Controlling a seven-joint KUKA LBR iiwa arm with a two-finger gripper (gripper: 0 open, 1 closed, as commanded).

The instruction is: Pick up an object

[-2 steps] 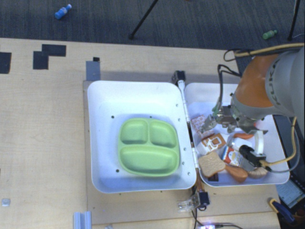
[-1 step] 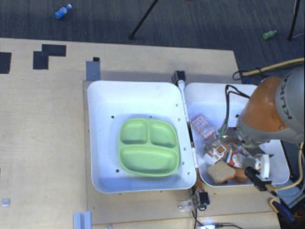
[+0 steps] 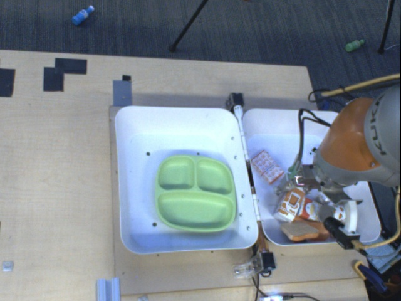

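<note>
Seemingly jaws (image 3: 305, 190) just above orange-white carton (image 3: 290, 205), contact unclear.

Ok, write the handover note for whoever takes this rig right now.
Gripper: low over the right bin, among the items; nothing visibly between its fingers, and whether it is open or shut cannot be told.
Things: a pink patterned packet, an orange-and-white carton and a brown toast-like piece lie in the right bin. The green divided plate sits in the left bin.
Done: arm brought down over the items.
Left: grasp one object and lift it clear.
</note>
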